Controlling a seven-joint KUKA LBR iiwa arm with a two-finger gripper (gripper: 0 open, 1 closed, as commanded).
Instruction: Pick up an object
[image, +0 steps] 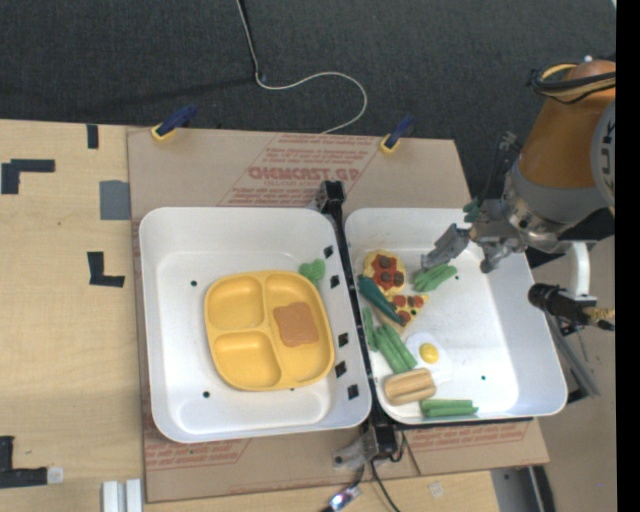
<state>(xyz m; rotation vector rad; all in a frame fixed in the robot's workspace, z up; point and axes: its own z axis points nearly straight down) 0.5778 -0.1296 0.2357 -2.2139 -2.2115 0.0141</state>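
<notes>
Gripper (465, 243) over right bin (520, 330), fingers spread apart, one tip touching a green leafy piece (436, 277); grip unclear. Pizza slice (388, 283) just left of it, partly covered by green beans (385, 330).

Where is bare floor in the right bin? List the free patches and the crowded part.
Free: the right bin floor between the fried egg and the right wall, and the far strip behind the pizza slice. Crowded: the left side, where pizza, green beans and hot dog lie packed along the divider.
</notes>
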